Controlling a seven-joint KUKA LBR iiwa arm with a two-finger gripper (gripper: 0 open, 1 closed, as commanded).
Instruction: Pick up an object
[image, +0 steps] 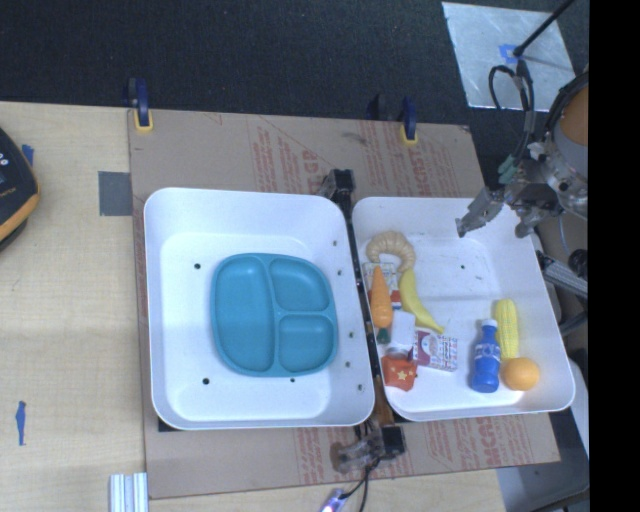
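My gripper hangs over the far right part of the right bin, open, with nothing between its fingers. Below it in that bin lie a tan ring-shaped pretzel, a carrot, a banana, a small white carton, a red box with a star and a red-and-white packet. Toward the near right corner are a blue bottle, a corn cob and an orange. All of them are well apart from the gripper.
The left bin holds a blue divided plate. Both bins rest on a cardboard sheet clamped at the far edge. A black and yellow device lies at the far left of the bench.
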